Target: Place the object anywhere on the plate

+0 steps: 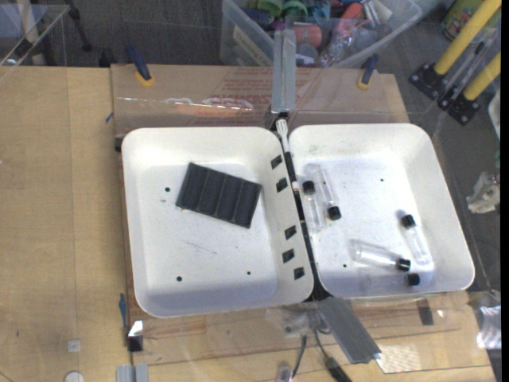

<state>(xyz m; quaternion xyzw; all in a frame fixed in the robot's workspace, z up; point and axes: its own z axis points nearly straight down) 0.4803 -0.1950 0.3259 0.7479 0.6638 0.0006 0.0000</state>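
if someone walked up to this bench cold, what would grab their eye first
Most likely the dark ribbed plate, lying flat and slightly askew in the left bin, stark against the white. Next, the clear vials with black caps scattered across the right bin, two near the divider and the others toward its near right corner. Behind the bins, a clear tub of colourful toys stands out.

I count two white bins (pixel 131 213), one dark ridged plate (pixel 219 195) in the left one, and four clear black-capped vials (pixel 382 255) in the right.
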